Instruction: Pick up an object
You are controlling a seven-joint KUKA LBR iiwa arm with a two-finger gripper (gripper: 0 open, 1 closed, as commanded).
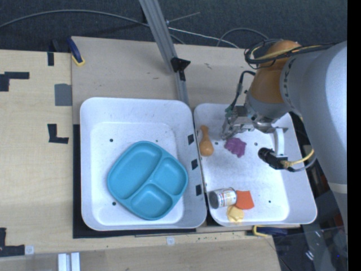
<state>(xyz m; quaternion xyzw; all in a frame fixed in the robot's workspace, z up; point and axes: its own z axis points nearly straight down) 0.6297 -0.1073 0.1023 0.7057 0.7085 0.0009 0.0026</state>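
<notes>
The hand [230,126] hangs low in the right bin [293,205], just above the purple toy [236,146]; can't tell its state. Toy lies mid-bin, near the orange pear [206,144]. Prob. light, soft and lumpy, so pinch it across the middle.

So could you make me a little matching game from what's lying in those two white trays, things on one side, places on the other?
Things:
1. blue divided plate
2. purple object
3. metal can
4. tan gourd-shaped toy

Places:
A. right bin, near front edge, beside an orange piece
B. left bin
C. right bin, by the dividing wall
D. right bin, just below the gripper

Pairs: 1-B, 2-D, 3-A, 4-C
</notes>
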